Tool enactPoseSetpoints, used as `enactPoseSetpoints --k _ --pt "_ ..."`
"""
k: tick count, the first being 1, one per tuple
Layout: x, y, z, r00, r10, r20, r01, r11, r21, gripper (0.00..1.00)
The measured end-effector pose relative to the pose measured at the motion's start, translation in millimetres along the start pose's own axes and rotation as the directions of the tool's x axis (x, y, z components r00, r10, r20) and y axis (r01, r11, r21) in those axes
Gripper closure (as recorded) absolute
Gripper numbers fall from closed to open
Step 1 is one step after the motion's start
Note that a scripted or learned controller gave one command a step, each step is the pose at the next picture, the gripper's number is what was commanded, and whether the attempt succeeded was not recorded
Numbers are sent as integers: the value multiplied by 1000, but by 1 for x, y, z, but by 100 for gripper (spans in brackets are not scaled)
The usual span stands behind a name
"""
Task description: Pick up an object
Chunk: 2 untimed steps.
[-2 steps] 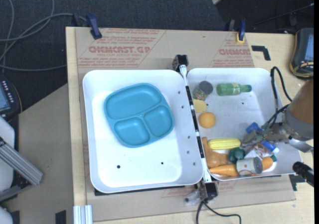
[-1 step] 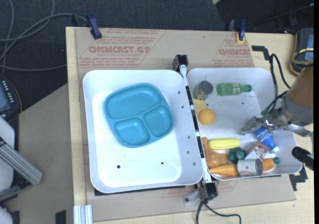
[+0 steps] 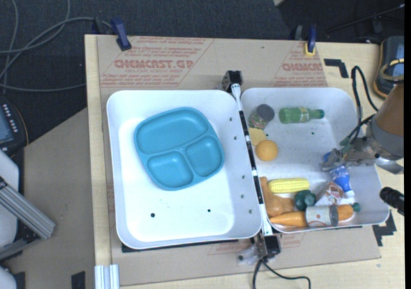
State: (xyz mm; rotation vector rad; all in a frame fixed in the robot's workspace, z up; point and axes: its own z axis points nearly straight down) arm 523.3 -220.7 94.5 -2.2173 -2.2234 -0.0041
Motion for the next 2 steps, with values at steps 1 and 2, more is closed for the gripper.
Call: enactPoseSetpoints --k 1,2 --pt "94 3 7 1000 -6 -1 6 1000 1 100" --pt "170 69 -97 1000 -9 2 9 1000 -15 100"
